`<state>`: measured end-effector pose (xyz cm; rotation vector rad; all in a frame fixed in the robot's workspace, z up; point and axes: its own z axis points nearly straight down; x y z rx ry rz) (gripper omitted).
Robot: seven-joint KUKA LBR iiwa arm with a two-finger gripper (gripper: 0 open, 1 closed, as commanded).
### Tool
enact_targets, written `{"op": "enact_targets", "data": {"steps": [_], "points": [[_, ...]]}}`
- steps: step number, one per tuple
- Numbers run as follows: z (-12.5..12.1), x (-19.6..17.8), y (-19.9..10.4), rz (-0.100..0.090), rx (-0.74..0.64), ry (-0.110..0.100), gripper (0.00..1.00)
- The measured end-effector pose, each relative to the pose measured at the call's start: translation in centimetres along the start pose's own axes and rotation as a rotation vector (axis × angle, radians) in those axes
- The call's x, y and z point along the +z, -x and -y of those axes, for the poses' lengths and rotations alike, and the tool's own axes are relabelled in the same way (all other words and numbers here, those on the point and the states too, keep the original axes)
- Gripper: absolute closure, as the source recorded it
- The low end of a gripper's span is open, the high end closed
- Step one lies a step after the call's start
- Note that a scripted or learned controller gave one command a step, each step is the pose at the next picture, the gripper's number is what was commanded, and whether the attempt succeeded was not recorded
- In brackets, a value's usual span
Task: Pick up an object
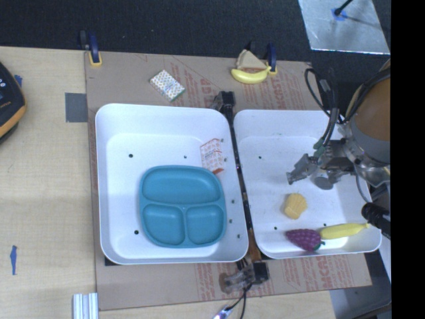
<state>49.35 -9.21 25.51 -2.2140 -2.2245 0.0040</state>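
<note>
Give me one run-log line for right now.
gripper: over right bin, nothing held | nearest: yellow corn piece | also: purple grapes, yellow banana | left bin: blue tray

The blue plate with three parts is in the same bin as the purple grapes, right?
No. The camera view shows the blue plate in the left bin, while the purple grapes lie in the right bin, beside the yellow banana.

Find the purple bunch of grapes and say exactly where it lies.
The purple grapes lie in the right bin, near its front edge, just left of the yellow banana and below the small yellow corn piece.
</note>
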Motion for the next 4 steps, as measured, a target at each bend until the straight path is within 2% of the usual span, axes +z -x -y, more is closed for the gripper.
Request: {"op": "enact_targets", "data": {"steps": [1, 2, 3, 4], "points": [[-4.3, 10.6, 2.2, 0.001, 0.0, -0.001, 0.0], [-0.7, 16.4, 3.4, 0.0, 0.0, -0.001, 0.0], [-0.8, 15.4, 3.5, 0.001, -0.003, -0.002, 1.0], [-2.9, 6.3, -6.7, 0.0, -0.001, 0.002, 1.0]]}}
